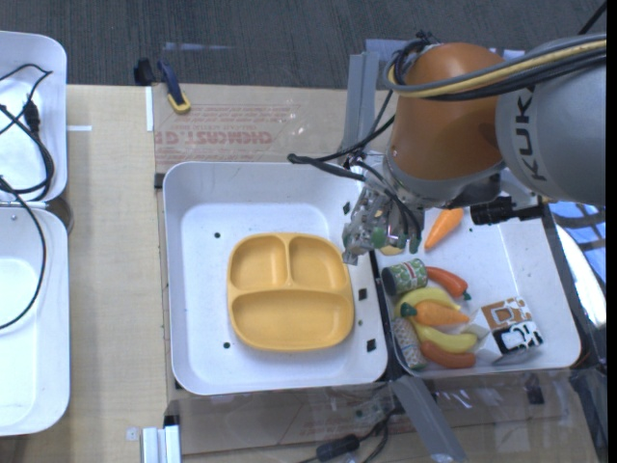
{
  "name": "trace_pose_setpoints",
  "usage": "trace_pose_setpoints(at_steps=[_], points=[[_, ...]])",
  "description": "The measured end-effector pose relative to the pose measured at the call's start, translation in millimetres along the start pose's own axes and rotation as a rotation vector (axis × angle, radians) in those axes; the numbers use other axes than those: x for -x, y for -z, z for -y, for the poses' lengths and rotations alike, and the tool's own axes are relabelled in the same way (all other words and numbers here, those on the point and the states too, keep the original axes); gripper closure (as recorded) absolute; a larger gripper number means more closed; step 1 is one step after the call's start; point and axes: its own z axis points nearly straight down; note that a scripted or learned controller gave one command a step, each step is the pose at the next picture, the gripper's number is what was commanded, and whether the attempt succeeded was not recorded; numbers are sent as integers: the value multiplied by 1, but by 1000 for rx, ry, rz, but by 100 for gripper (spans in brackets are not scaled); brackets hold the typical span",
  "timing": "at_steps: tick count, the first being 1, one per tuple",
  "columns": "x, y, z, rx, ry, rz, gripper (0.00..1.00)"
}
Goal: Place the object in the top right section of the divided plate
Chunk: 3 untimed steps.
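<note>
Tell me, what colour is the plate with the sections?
The divided plate is yellow-orange all over, seen clearly in the camera view, in the left white bin.

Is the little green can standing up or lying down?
Lying down. The green can rests on its side in the right bin, its label facing up, beside the toy vegetables.

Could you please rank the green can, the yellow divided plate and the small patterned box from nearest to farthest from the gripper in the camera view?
From the gripper:
1. Green can, just below it, right bin.
2. Yellow divided plate, left bin.
3. Small patterned box, right bin's lower right.
</note>
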Motion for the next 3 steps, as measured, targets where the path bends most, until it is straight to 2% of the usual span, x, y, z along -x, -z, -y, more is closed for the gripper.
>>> trace_pose_setpoints(at_steps=[1,2,3], points=[[-39,-5,62,0,161,1,100],[-66,-19,76,1,452,0,100],[-39,-19,24,2,800,3,100]])
